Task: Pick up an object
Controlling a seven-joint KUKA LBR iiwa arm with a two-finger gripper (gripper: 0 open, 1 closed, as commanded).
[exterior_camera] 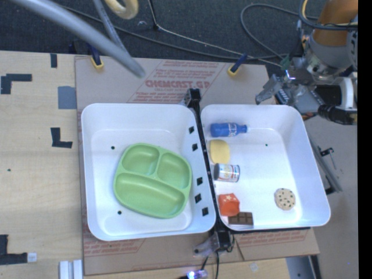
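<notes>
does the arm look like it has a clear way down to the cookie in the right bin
Probably yes. The cookie lies alone on the floor of the right bin, apart from the things lined up along the divider, with nothing over it. The end effector hangs above the bin's far right corner.

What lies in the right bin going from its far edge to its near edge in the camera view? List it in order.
Blue bottle → yellow piece → small can → cookie → red block → chocolate bar.

The arm (332,22) is grey with an orange band, black cables looping around it.
</notes>
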